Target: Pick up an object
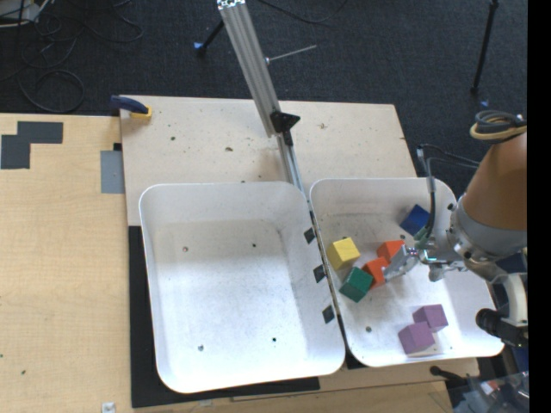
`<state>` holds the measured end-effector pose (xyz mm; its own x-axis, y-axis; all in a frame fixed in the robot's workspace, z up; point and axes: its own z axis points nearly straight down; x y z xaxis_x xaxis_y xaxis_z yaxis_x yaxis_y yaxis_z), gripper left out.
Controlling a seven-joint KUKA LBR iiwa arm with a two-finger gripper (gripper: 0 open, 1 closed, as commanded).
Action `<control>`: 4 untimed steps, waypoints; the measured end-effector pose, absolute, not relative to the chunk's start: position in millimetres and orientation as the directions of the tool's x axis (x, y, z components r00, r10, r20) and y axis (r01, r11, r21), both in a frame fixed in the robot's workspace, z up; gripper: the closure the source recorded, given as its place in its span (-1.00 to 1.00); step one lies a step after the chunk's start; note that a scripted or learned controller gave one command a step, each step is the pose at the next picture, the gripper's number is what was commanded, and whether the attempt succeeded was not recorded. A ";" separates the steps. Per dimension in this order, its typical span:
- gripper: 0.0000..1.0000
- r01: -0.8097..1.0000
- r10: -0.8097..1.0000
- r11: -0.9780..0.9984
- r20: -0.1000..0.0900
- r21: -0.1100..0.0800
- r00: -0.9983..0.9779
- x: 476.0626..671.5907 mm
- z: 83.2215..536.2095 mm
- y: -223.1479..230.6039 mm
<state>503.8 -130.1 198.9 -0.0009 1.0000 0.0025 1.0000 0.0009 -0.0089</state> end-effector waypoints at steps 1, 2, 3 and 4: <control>-1.00 1.000 1.000 -0.003 0.001 -0.003 0.003 504.6 201.2 -131.2; -1.00 1.000 1.000 -0.001 0.003 -0.009 0.001 498.7 152.6 -122.7; -1.00 1.000 1.000 -0.005 -0.001 0.007 0.005 505.6 122.4 -118.3; -1.00 1.000 1.000 -0.001 -0.002 0.015 0.001 508.8 118.0 -119.2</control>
